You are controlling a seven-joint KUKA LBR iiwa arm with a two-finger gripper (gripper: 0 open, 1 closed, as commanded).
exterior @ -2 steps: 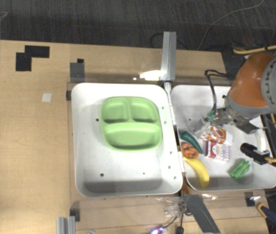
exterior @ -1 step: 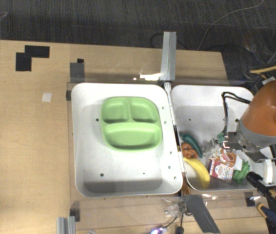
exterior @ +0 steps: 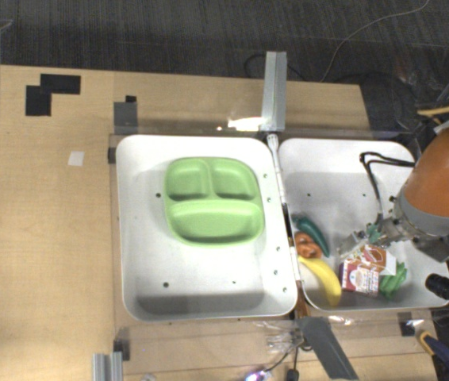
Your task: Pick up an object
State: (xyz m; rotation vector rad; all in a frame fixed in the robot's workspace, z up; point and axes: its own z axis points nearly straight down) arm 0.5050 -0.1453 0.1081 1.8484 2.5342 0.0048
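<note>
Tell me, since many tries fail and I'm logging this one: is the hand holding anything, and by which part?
Cannot be told: the hand is just above the red-and-white carton in the right bin, its tip too small to read.

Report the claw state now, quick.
Claw: cannot be told; it sits low in the right bin, by the red-and-white carton.

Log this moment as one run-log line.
arm: over right bin | gripper: above red carton | banana: untouched | green tray: left bin
</note>
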